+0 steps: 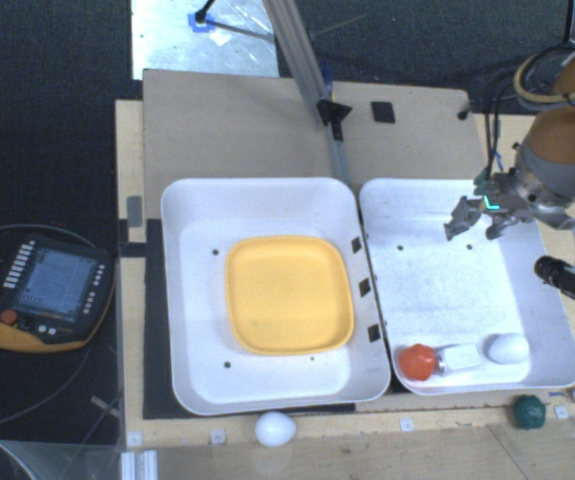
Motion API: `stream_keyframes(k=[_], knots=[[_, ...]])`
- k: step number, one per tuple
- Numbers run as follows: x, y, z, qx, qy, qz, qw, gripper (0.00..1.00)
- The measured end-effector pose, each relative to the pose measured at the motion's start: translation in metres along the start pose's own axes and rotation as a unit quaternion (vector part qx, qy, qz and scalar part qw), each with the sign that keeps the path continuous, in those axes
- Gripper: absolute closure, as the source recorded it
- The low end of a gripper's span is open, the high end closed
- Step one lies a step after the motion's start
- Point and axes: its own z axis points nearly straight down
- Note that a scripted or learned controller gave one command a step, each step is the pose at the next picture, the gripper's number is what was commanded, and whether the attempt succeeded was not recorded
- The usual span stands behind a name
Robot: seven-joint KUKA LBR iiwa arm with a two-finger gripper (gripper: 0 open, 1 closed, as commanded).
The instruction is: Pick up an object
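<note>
Looking down on the bench, you see the gripper (477, 221) hanging over the upper part of the right bin (447, 298), its two dark fingers spread apart with nothing between them. Take that right bin as your landmark: along its near edge lie three things in a row, a red-orange ball (417, 361) at the near left corner, a small white block (459, 357) touching it, and a white egg-shaped object (508, 348) just beyond the block toward the near right corner. All three sit well apart from the gripper. Left of the right bin, touching it, is the left bin (192, 268), which holds a yellow square plate (289, 293). Outside the right bin, you find a white ball (275, 429) on the bench near the left bin's front edge, and a dark green ball (528, 412) just off the right bin's near right corner.
</note>
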Motion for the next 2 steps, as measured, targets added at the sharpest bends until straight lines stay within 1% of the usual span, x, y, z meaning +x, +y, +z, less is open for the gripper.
stream_keyframes(k=[1, 2], knots=[[0.0, 0.0, 0.0, 0.0, 0.0, 0.0, 1.0, 0.0], [-0.009, -0.004, 0.05, 0.002, 0.0, 0.001, 1.0, 0.0]])
